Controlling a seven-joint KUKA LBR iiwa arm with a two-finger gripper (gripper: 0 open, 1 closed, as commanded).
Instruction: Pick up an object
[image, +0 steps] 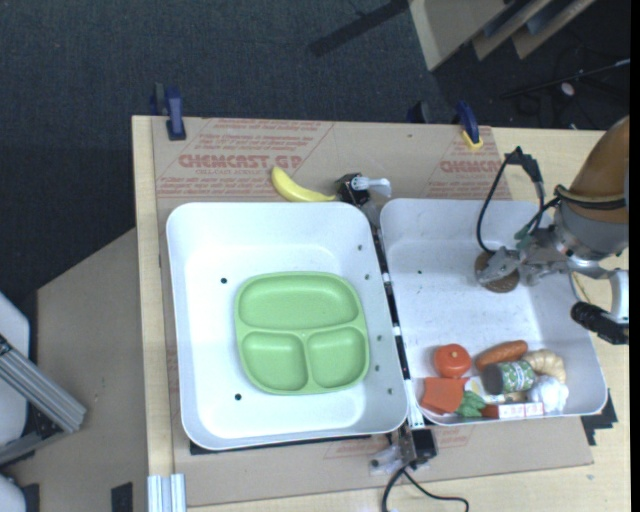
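You see the gripper (497, 270) low inside the right bin (440, 235), in its upper part, well clear of the pile of objects. Whether the fingers are apart or together you cannot tell; a brownish blur sits at the tip and hides them, and you cannot say it is a held object.

The candidates lie together along the near edge of the right bin: a tomato (452, 360), a sausage (501, 352), a can (510, 377), an orange block (441, 394) and pale items beside them. My judgement: they have gathered there because the bin slopes or past attempts pushed them, which makes a clean single grasp harder.

The left bin (200, 300) carries a green tray (300, 332). A banana (300, 189) lies on the desk (240, 150) just beyond the left bin, outside the working area.
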